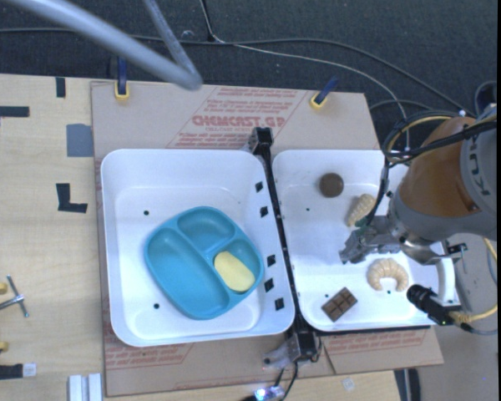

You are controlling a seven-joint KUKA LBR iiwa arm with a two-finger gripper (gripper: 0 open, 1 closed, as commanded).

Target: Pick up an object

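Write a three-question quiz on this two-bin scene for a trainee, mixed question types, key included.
1. True or false: the pale yellow oval piece lies in a compartment of the blue divided plastic plate in the left white bin.
2. Which item lies nearest the right white bin's front edge?
A. round dark brown cookie
B. brown chocolate square
C. tan croissant
3. Fill in: the pincer is over the ____ bin.

Key: 1 true; 2 B; 3 right.
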